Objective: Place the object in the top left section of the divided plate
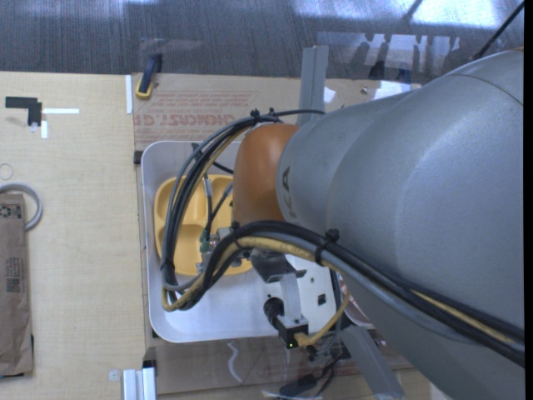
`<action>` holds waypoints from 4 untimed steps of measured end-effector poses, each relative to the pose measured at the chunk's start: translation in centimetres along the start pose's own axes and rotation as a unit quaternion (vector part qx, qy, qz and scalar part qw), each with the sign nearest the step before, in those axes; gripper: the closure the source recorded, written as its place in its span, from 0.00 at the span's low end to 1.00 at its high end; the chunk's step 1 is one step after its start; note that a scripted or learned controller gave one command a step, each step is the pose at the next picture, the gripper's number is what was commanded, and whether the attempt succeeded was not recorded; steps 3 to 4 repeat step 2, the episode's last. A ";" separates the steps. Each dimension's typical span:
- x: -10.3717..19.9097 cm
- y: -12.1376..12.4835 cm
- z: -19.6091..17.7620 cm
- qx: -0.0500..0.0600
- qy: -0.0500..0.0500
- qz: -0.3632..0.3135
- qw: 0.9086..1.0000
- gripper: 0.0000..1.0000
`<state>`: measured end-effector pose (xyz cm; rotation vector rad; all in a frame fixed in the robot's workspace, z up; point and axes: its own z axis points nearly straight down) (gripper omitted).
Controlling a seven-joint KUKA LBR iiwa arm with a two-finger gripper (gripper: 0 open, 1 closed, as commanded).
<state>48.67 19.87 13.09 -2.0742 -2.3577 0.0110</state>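
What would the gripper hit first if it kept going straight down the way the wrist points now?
Probably the yellow divided plate in the white bin. The arm hangs over that bin with its orange band above the plate, pointing down. The arm hides the gripper, and depth is unclear from this slant, so this is a guess.

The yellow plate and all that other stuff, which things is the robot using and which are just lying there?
For the job:
- yellow divided plate
- white bin it sits in
- grey arm

Just lying about:
- brown paper bag
- yellow-handled tool
- black bracket
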 end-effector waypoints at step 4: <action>-6.2 0.6 0.6 0.000 0.000 -0.170 0.985 0.00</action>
